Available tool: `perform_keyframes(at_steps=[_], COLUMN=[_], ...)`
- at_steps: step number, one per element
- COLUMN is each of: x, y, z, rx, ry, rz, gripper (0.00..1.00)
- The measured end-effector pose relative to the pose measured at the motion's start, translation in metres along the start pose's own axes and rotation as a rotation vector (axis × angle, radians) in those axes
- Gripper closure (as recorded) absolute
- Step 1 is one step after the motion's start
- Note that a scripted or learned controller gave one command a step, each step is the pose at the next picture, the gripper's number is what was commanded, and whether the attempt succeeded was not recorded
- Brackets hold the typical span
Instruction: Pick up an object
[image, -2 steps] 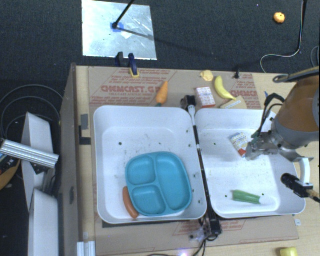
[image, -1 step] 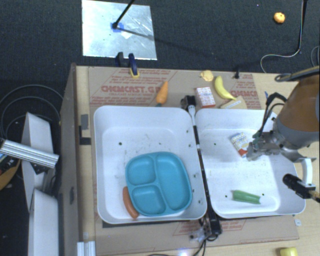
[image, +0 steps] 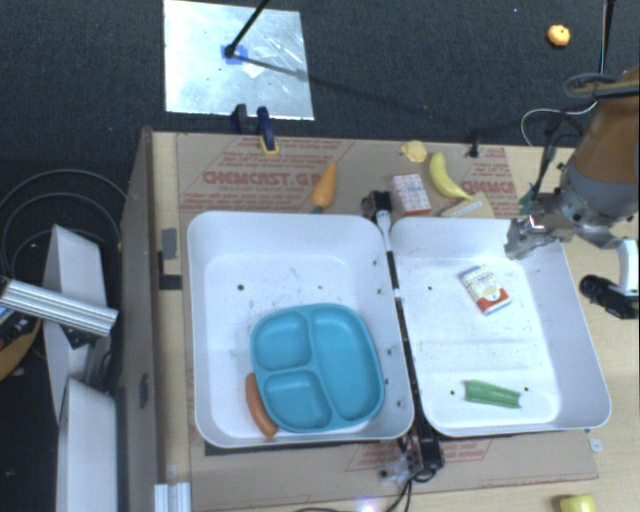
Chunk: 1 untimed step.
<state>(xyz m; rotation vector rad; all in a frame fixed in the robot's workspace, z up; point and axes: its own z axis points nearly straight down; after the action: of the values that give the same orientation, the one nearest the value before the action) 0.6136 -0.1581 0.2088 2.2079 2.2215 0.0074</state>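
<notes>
— Position of gripper (image: 524, 238)?
— Over the far right part of the right bin (image: 590, 385), close to its rim. Grey wrist and orange band behind it, reaching in from the right.

— Open or closed?
— Cannot tell; end of the tool too small and blurred. Nothing seen held.

— Contents of the right bin?
— Small red, white and blue carton (image: 485, 288), lying flat on the bin floor, near the gripper but apart from it, toward the near left. Green pod-shaped item (image: 492, 393) close to the near wall, well apart from the carton.

— Left bin (image: 215, 300)?
— Blue divided plate (image: 316, 365) in the near half, three compartments. Orange sausage-shaped item (image: 260, 405) touching or just beside the plate's left edge, along the near left corner.

— Outside the bins?
— On the cardboard beyond the far walls: carrot (image: 323, 185), small boxed item (image: 411, 193), banana (image: 445, 178), small yellow piece (image: 413, 150). Blue clamp (image: 265, 125) at the cardboard's far edge. Shiny sheet (image: 238, 58) on the dark floor beyond. Small orange ball (image: 558, 36) at the far right.
</notes>
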Motion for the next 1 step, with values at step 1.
perform_keyframes(at_steps=[1], x=[0.0004], y=[-0.0035], z=[0.0024], rx=[0.007], ry=[0.002], rz=[0.002], gripper=[0.00])
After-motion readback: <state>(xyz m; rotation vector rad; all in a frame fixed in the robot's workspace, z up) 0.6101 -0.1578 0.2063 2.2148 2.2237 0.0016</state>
